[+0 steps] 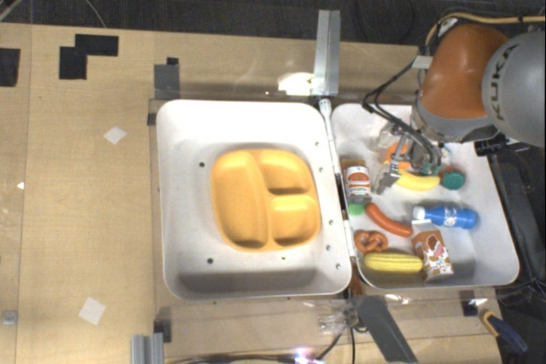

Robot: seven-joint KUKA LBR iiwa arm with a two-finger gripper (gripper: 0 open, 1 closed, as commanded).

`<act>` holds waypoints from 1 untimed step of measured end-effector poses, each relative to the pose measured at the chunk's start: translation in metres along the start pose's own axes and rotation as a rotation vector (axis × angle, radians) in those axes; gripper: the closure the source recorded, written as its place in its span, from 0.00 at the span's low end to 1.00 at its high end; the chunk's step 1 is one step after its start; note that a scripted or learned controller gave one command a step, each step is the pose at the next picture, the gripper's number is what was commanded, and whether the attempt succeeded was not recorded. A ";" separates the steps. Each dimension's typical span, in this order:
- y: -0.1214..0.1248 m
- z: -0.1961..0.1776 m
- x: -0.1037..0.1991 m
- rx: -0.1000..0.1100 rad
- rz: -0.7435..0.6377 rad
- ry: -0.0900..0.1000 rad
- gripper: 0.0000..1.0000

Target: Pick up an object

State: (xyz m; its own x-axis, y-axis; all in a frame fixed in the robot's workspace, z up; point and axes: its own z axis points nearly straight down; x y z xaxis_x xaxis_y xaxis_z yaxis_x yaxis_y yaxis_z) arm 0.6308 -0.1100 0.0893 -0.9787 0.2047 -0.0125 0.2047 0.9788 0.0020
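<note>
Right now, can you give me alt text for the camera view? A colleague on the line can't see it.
The gripper is down in the right bin, over a banana, among a can, sausage, blue bottle, pretzel, corn and carton. The left bin holds a yellow tray.

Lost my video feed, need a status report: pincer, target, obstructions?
Pincer low in right bin, over banana. No grasp visible. Can, hot dog, blue bottle crowd close.
</note>
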 end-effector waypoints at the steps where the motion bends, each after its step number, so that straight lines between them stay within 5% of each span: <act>1: 0.000 0.000 0.000 0.000 0.000 0.000 0.00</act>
State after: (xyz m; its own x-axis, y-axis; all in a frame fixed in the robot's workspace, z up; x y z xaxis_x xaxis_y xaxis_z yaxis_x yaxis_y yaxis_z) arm 0.6308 -0.1100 0.0893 -0.9787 0.2047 -0.0126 0.2047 0.9788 0.0020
